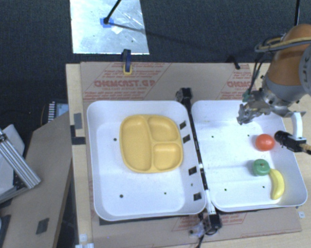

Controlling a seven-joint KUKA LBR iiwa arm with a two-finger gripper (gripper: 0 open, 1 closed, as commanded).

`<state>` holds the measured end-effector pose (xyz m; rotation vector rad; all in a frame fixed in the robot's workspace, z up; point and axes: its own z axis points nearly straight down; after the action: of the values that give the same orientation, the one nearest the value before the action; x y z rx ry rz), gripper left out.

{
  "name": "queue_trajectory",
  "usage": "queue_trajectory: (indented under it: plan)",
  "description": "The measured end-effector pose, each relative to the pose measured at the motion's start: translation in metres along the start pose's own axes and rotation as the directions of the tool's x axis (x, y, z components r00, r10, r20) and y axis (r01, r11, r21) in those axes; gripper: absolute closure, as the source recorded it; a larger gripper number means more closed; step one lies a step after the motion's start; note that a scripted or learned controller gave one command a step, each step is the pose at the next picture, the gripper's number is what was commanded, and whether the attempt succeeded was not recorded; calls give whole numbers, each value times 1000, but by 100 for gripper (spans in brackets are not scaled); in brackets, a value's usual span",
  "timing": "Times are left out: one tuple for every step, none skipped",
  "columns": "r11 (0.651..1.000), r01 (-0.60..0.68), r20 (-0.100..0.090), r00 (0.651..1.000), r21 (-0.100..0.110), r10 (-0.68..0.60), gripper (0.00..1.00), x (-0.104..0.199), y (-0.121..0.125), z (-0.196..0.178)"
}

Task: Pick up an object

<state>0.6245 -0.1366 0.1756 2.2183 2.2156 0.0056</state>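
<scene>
Item 1. Metal rail point(10, 153), at 9 o'clock of the scene, off the bench.

Item 2. Foil sheet point(110, 25), at 11 o'clock, beyond the bench, with a bit of blue tape point(106, 21) on it.

Item 3. Board point(158, 74) under both bins. We read "CHEMCAST GP" in red print along its far edge. The same red print recurs at 1 o'clock, partly cut off by the arm. The red print along the near edge is too small for us to read.

Item 4. Yellow clamp point(127, 62), on the board's far edge at 12 o'clock of the left bin.

Item 5. Left bin point(102, 149), white and shallow.

Item 6. Plate point(148, 143), yellow with three compartments. It lies flat near the left bin's middle, a little toward 12 o'clock.

Item 7. Right bin point(224, 159), touching the left bin along a black seam.

Item 8. Gripper point(245, 116), over the right bin at 1 o'clock, above bare floor. We cannot tell how far open it stands, nor whether it has hold of anything.

Item 9. Tomato point(264, 142), at 3 o'clock of the right bin and at 5 o'clock of the gripper, apart from it.

Item 10. Green piece point(260, 166), at 4 o'clock of the bin, near the tomato at its 6 o'clock.

Item 11. Banana point(277, 184), at 5 o'clock of the bin, just beside the green piece.
</scene>
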Motion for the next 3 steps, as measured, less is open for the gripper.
queue_trajectory:
  plan:
    - [1000,6,0,1000,-2,-6,100,5,4,-64]
    - [1000,6,-1,1000,1,-6,100,5,5,-97]
    - [1000,12,-4,1000,6,-11,100,68,-5,-93]
